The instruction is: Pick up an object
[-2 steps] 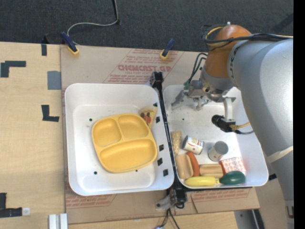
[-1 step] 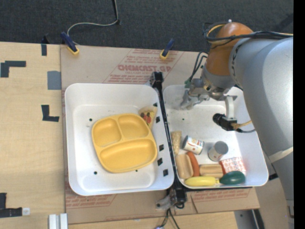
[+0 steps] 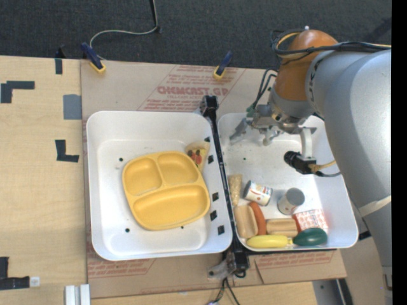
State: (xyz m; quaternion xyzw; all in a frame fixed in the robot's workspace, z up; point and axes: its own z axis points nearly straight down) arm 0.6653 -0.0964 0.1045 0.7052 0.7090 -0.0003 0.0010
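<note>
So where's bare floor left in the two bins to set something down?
Right bin: bare middle strip between the gripper and the small can; its near end is crowded. Left bin: margins around the yellow divided plate, widest on the left.

Toy foods (image 3: 280, 224) lie clustered in the right bin's (image 3: 340, 199) near corner.

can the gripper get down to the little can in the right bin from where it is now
Probably yes. The gripper hangs over the bare far end of the right bin; the can lies nearer, top uncovered, though a hot dog crowds it.
</note>
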